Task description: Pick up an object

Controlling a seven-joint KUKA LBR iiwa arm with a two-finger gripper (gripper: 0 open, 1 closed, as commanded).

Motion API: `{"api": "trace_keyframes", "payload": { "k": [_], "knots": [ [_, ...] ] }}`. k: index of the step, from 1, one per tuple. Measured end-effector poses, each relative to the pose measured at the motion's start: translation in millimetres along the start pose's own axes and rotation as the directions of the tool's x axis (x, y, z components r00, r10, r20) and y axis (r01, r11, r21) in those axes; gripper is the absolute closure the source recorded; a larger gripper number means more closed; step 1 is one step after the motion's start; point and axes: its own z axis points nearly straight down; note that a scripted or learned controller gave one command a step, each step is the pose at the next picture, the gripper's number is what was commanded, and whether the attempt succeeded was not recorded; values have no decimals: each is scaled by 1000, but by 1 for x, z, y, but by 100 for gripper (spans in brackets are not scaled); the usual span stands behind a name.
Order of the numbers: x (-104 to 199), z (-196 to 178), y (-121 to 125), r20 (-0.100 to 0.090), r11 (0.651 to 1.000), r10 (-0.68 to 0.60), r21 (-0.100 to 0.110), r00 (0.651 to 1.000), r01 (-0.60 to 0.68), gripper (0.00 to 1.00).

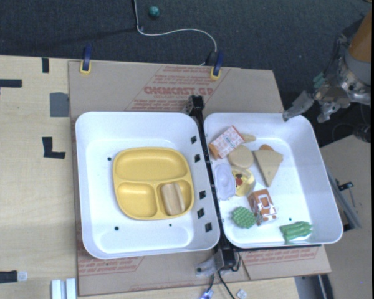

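On the left of my surface (25,185) sits the left bin (90,129), holding a yellow divided tray (143,173) with a tan bun-shaped piece (172,199) lying in its lower right compartment. Past the black hinge line comes the right bin (318,167), where the pickable things crowd the left half: an orange-and-white packet (225,142) near the top, a round beige piece (240,157) touching a tan wedge (269,165), a clear wrapper with something yellow and red (237,182) below, then a green knobbly lump (243,217) beside a small orange carton (262,205), and a green object (296,230) near the bottom corner. My pincer (299,109) hangs at the bin's upper right corner, above the rim and apart from every item, carrying nothing; whether it is released or clenched I cannot tell. I judge this the approach step. Next I must travel left and down over one item, perhaps the wedge, which looks the nearest.
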Motion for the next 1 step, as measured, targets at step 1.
{"api": "trace_keyframes", "payload": {
  "k": [1],
  "knots": [
    [75, 97, -37, -3, 1000, -1, 6, 1000, 1, 0]
  ]
}}
